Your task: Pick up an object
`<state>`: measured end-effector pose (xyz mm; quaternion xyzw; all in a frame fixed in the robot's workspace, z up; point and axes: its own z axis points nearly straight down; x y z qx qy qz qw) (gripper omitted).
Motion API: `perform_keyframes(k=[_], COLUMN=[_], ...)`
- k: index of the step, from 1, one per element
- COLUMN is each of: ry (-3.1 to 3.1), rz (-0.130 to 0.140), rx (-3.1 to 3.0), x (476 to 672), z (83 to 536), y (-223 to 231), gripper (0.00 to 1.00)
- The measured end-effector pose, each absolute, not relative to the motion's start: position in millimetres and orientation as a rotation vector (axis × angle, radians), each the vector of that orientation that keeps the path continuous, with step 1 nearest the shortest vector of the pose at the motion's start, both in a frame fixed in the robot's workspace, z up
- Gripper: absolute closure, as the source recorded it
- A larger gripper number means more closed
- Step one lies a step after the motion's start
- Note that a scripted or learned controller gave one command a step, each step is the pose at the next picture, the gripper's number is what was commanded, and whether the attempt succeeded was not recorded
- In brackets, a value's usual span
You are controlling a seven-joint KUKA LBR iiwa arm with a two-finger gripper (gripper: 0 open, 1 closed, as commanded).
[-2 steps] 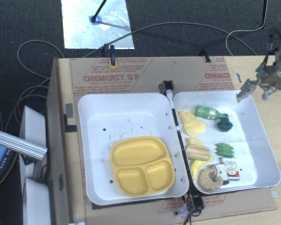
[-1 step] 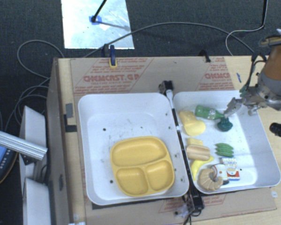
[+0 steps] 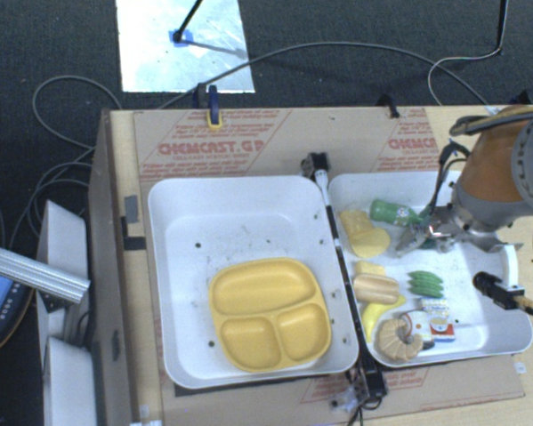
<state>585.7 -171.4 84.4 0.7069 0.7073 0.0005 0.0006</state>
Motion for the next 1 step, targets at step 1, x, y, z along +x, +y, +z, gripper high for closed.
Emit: perform_keyframes(k=[1], ry=[2.223], rz=[0.001], rx=[2.22], x=[527.2], z=[84.1], y=[-136.0], gripper=[0.0])
